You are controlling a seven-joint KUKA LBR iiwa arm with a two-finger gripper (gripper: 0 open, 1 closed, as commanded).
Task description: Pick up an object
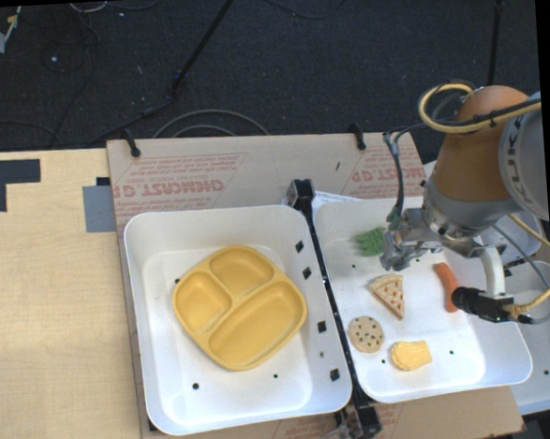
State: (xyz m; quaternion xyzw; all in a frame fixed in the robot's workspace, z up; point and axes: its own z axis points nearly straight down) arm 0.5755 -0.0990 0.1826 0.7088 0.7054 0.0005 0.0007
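Over the right bin (510,362), the gripper (391,255) hangs low beside one green leafy piece (370,242); whether its fingers are apart or together is hard to tell, since the wrist hides them. Four more toy foods lie loose in that bin: one pizza wedge (389,296), one round speckled cookie (366,333), one yellow lump (411,354), one orange carrot (446,286). One yellow three-compartment plate (240,306) sits in the left bin (166,400).

Yellow tray (240,306) — white bins (156,269), green toy (370,242), orange carrot (446,286).
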